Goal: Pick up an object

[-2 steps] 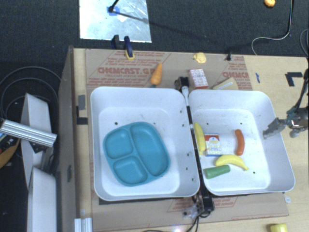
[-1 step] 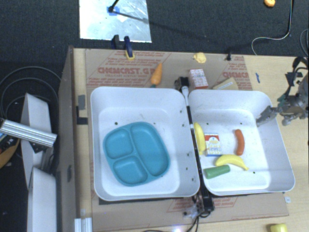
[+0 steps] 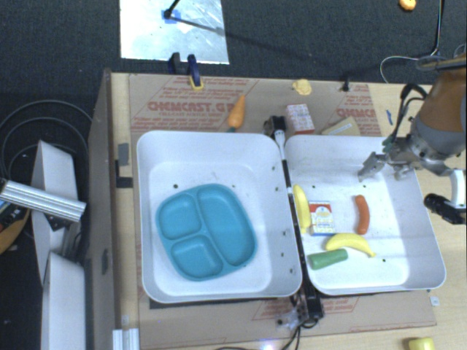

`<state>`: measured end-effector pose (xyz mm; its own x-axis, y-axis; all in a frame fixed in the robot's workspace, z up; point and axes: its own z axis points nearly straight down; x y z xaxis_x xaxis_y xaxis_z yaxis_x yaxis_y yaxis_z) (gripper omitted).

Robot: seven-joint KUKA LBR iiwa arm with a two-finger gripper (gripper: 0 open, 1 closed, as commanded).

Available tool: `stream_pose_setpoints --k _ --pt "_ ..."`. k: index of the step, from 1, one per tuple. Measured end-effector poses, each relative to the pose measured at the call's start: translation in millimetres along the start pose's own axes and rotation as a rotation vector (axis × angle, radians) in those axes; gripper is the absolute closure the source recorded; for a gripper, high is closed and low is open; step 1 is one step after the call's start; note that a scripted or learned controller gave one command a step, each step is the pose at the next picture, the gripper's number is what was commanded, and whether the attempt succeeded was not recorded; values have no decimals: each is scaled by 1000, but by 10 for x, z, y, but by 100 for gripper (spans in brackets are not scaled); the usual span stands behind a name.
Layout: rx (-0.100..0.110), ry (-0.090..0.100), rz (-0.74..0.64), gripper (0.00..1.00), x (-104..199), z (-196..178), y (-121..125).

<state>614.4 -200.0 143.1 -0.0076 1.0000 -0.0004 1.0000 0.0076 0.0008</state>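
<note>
One claw [image 3: 370,168] hangs over the right bin's [image 3: 419,195] bare far half; its grip state cannot be made out. Nearest lies the sausage [image 3: 361,214], long axis running near to far, clear of the walls. Card [image 3: 320,218], two bananas [image 3: 349,243] and green piece [image 3: 327,258] crowd the centre. Arm is cut off at right.

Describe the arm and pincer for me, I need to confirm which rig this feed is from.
The arm comes in from the right: a rounded body with a broad orange band, then a pale grey wrist section. A thin dark cable loops above it. The pincer is small, grey metal with slim fingers. A black piece sticks out lower on the wrist.
</note>
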Motion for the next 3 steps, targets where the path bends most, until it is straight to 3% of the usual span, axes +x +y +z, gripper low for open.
stream_pose_setpoints --k 1,2,3 --pt "3 2 2 0 197 433 -169" --pt "3 1 6 0 206 598 -453" --pt "-4 -1 5 100 204 476 -425"
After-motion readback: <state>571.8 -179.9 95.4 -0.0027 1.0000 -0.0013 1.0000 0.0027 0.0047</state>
